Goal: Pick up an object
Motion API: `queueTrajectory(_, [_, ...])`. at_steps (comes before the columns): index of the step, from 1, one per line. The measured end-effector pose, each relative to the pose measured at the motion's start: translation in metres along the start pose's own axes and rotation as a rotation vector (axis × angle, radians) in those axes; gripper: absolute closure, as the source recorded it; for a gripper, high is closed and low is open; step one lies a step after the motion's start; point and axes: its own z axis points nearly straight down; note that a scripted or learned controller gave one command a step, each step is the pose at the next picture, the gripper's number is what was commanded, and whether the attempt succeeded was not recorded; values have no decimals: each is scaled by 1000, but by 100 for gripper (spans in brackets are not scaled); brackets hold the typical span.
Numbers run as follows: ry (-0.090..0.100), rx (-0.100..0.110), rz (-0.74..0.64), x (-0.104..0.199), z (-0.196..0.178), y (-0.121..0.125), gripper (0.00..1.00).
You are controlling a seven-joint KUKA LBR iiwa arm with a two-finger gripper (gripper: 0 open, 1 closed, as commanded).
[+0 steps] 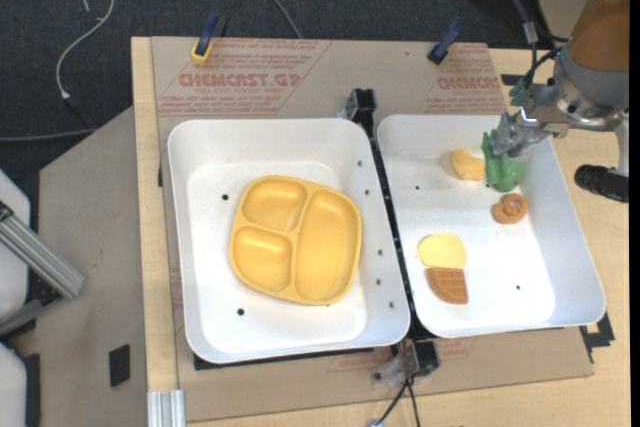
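In the right bin (560, 265) a green object (504, 172) stands near the back, and my gripper (512, 143) sits directly on top of it, touching or nearly touching it. A pale yellow chunk (465, 164) lies just left of the green object. A small orange round piece (511, 208) lies just in front of it. Nearer the front lie a yellow disc (441, 250) and a brown waffle-like piece (449, 286). The arm comes in from the upper right, its orange band above the wrist.
The left bin (195, 165) holds a yellow divided plate (297, 238). A black clamp (361, 103) sits between the bins at the back. Blue clips (207, 35) (445, 42) hold the cardboard base. Cables run across the dark floor behind.
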Motion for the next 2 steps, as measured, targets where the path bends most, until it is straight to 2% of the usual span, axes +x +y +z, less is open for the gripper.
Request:
queueTrajectory(1, [2, 10, 0, 0, 12, 0, 100])
queueTrajectory(2, [5, 11, -3, 56, 19, -5, 100])
